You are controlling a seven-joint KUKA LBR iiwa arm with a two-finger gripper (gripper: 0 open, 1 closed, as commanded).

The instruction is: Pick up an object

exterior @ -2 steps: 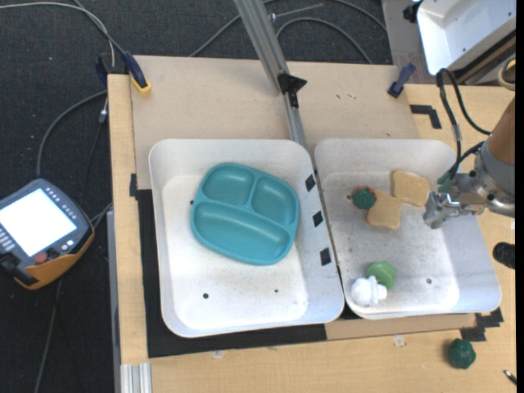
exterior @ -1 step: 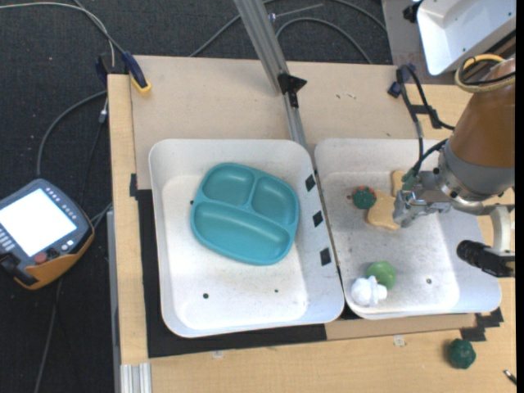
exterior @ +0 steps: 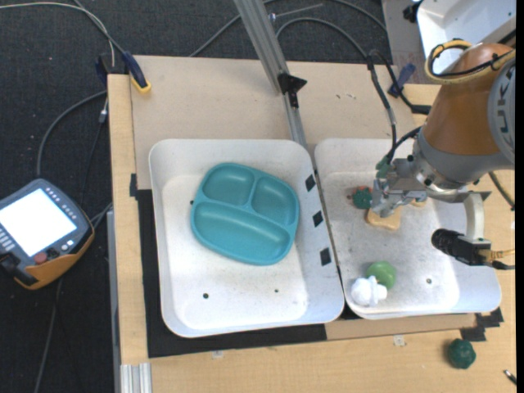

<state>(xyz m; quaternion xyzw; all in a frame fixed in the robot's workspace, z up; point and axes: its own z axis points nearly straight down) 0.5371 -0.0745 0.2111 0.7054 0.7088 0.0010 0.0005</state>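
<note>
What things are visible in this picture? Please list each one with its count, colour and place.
bins: 2, white, side by side on the bench, left bin, right bin
plate: 1, teal, three compartments, in the left bin
green ball: 1, green, right bin, near the front
white toy: 1, white, right bin, just in front of the green ball
tan piece: 1, tan, right bin, under the gripper
small toy: 1, green and red, right bin, left of the gripper
dark ball: 1, dark green, on the bench in front of the right bin
tablet: 1, orange and grey, on the floor at left
arm: 1, grey with an orange band, over the right bin
gripper: 1, grey, low over the tan piece
</note>
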